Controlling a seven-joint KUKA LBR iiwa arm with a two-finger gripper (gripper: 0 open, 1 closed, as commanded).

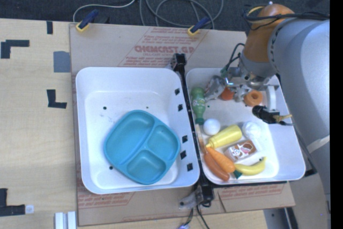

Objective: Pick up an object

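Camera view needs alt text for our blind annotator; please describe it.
A grey robot arm reaches from the right, its gripper low over the back of the right bin, which holds toy food including a banana and carrot. The left bin holds a blue divided plate.

The arm (303,78) enters from the right side of the camera view as a broad grey body. Its orange band (262,35) sits above the wrist, over the far right portion of the right bin (289,169). From the band the wrist points down and toward the divider side of that bin. The gripper (222,86) is low inside the right bin, in its far half, between the bin's far wall and its centre. Finger separation cannot be resolved at this resolution.
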